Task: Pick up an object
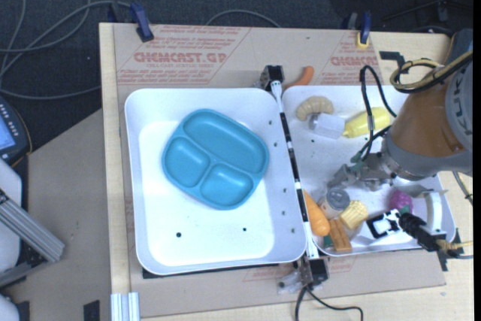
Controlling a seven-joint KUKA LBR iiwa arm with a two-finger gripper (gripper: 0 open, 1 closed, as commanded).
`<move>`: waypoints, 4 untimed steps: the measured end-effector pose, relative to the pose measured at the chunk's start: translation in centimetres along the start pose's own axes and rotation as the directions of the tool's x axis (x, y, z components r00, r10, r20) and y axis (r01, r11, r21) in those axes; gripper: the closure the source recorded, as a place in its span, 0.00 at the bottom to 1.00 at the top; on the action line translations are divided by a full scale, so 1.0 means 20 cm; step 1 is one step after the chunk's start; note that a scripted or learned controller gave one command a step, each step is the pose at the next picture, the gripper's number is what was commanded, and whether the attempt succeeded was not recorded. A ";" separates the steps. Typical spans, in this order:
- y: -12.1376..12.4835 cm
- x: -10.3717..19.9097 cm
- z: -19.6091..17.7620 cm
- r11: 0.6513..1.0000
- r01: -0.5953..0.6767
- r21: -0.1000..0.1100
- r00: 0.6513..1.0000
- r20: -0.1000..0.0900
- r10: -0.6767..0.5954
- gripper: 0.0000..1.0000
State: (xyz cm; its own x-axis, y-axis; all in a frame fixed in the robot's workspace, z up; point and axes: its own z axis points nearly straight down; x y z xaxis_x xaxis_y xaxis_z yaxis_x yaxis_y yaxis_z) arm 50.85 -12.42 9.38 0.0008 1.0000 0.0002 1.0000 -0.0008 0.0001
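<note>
My gripper (pixel 347 177) hangs low in the right bin (pixel 323 150), just above a small grey round piece (pixel 337 199). The arm's grey wrist and orange band come in from the right and cover part of the bin. Near the bin's front lie an orange carrot (pixel 316 215), a yellow corn piece (pixel 352 213) and a brown item (pixel 340 238). A purple object (pixel 400 201) sits to the right under the wrist. At the back lie a tan croissant-shaped toy (pixel 310 107), a white block (pixel 328 125) and a yellow banana-like toy (pixel 366 122).
The left bin (pixel 150 237) holds a blue sectioned plate (pixel 216 157). An orange item (pixel 304 76) lies on the bench behind the bins. Black cables (pixel 376 98) loop over the right bin's back. A black-and-white tag (pixel 383 223) sits at the front right.
</note>
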 end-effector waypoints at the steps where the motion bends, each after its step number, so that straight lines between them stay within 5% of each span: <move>1: 0.04 -0.29 -0.35 1.000 -0.004 -0.007 1.000 0.006 0.004 0.00; 2: 0.02 -0.45 0.06 1.000 0.000 0.003 1.000 -0.004 0.000 0.00; 3: -0.15 -0.46 0.05 1.000 0.002 0.003 1.000 -0.006 -0.002 0.00; 4: -0.14 -0.47 0.00 1.000 0.001 0.000 1.000 -0.001 -0.001 1.00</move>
State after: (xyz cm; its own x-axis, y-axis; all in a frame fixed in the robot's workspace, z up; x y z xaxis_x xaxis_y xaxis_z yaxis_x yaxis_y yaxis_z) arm 47.96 -21.75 9.45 -0.0002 1.0000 0.0008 1.0000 0.0002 0.0004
